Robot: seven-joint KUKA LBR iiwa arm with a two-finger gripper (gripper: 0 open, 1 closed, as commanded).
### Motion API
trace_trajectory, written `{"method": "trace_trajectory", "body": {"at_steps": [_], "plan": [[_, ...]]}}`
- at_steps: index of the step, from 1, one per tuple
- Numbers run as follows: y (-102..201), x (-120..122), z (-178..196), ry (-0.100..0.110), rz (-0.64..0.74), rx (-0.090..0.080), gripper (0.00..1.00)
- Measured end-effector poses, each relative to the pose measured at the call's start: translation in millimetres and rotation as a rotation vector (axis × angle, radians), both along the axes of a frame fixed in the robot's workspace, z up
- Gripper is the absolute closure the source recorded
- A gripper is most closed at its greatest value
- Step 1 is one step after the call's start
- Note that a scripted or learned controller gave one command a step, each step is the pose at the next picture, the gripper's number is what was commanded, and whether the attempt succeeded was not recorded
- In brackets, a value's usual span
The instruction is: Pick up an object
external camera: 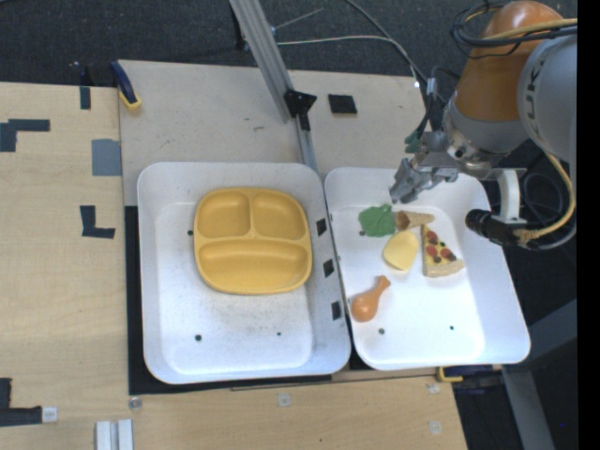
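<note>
The right bin [469,336] holds a green leafy toy [377,220], a pale yellow cheese wedge [401,250], a pizza slice [439,252], a small brown piece [412,219] and an orange chicken drumstick [369,299]. My gripper [405,187] hangs over the bin's far part, just above and right of the green toy. Nothing shows between its fingers.
The left bin [169,326] carries a yellow divided plate [252,240]. A metal pole [267,50] slants down to the gap between the bins. Black cable loops beside the arm at the right. A blue and yellow clamp [126,86] sits on the bench's far left corner.
</note>
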State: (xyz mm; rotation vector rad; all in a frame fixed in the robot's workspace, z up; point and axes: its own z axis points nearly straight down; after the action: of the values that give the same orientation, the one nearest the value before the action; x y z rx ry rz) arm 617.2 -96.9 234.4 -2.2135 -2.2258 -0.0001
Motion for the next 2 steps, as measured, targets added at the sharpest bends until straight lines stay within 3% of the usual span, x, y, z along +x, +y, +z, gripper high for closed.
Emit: {"method": "trace_trajectory", "body": {"at_steps": [1, 2], "plan": [[51.3, -10.4, -13.4, 0.002, 0.0, -0.001, 1.0], [106.4, -18.1, -3.8, 0.0, 0.002, 0.0, 1.0]]}}
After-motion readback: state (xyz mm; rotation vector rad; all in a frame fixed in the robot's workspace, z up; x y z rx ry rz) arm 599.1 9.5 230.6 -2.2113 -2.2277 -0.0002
